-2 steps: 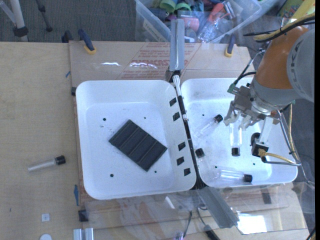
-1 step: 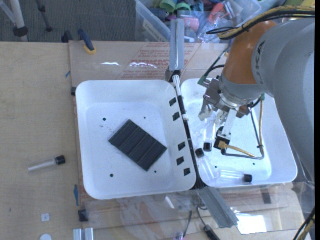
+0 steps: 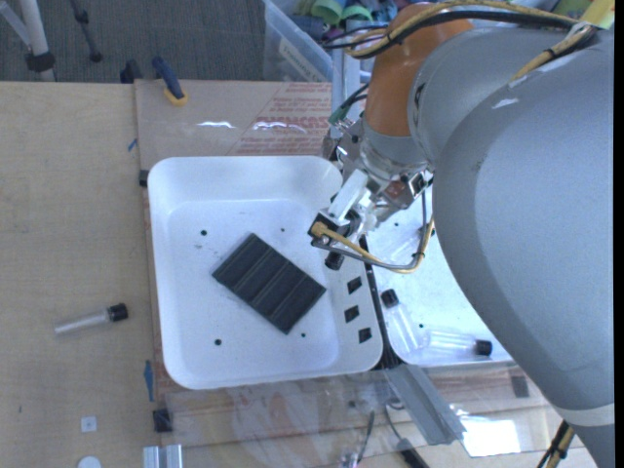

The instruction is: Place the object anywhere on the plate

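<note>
The object to carry is, as I judge it, the clear tube point(image 3: 450, 340) with a black cap, lying in the right bin point(image 3: 439, 305) near its 6 o'clock rim. Its long axis runs almost along the 9-to-3 line, with the cap at the 3 o'clock end.

The tool point(image 3: 375, 203) hangs above the seam between the two bins, so the tube lies at about 5 o'clock from it. I cannot tell whether the tool is wide or narrow, and nothing shows in its hold.

The dark ribbed plate point(image 3: 268, 283) lies flat in the left bin point(image 3: 195, 178), at about 8 o'clock from the tool, with its length running from 10 to 4 o'clock.

A second capped tube point(image 3: 86, 321) lies on the worktop point(image 3: 68, 183), well apart at 9 o'clock of the left bin.
</note>
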Robot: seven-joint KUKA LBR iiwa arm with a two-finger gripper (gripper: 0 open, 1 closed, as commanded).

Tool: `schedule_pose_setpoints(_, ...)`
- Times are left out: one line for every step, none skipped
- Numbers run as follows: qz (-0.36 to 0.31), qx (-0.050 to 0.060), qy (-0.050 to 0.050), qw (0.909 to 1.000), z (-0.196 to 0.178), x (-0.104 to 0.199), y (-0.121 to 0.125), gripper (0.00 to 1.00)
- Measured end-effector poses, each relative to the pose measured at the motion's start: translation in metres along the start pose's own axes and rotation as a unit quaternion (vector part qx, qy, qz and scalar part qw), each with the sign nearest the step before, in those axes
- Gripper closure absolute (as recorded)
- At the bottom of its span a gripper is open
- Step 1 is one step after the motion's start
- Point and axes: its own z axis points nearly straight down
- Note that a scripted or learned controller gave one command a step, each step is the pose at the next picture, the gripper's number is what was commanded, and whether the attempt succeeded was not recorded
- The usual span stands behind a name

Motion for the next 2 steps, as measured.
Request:
schedule_pose_setpoints(0.015,0.000,0.000,0.9999,-0.053,0.054,-0.050,1.00)
schedule_pose_setpoints(-0.220,-0.001,0.001,0.9755,-0.113,0.108,-0.078,1.00)
